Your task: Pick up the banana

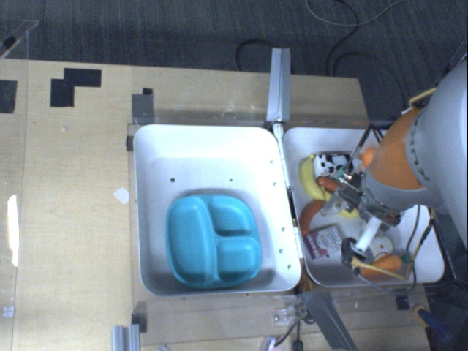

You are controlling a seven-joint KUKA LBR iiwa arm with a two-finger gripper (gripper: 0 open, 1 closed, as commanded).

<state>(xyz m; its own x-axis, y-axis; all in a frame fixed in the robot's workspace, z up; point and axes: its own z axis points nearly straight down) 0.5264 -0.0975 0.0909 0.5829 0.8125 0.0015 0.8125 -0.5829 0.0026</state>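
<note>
Nearest me, my arm (431,152) hangs over the right bin (433,265); its tool (342,194) seems just beside the banana (313,181), grip unclear.

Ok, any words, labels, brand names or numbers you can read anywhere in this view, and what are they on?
None can be read.
Small dark maroon packet in the right white bin: pale printing, too blurred to read.
Black-and-white patterned item beside the yellow banana: pattern, no legible text.
Black shapes on the tan bench: plain marks, not letters.
</note>
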